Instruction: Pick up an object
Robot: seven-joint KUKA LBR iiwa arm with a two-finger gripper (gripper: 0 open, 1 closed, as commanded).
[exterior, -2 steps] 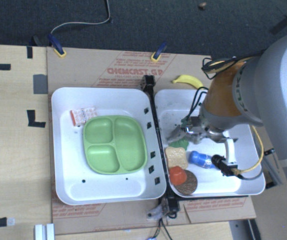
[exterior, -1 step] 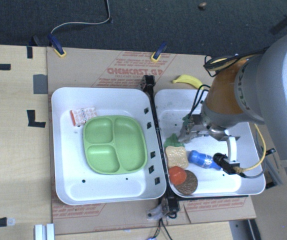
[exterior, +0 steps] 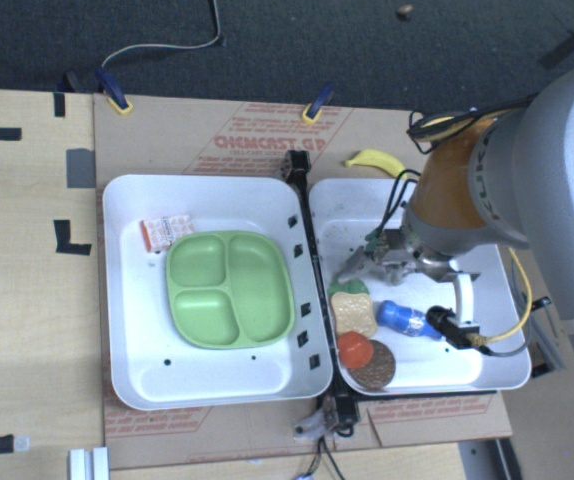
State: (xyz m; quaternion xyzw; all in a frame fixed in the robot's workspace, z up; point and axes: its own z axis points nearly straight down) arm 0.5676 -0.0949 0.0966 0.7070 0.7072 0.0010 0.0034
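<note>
From my feed the one thing I can read is red print on the cardboard sheet (exterior: 257, 138) that lies under both bins. Just above the gap between the bins it seems to say "CHEMCAST GP", in slanted capitals, with smaller red lines under and beside it that blur too much for me to read. More of the same red print runs along the cardboard's lower edge, below the left bin (exterior: 127, 268), and I cannot make it out either. A small packet (exterior: 165, 231) in the left bin, beside the green tray (exterior: 231, 288), carries orange-red marks, but no letters resolve there.
</note>
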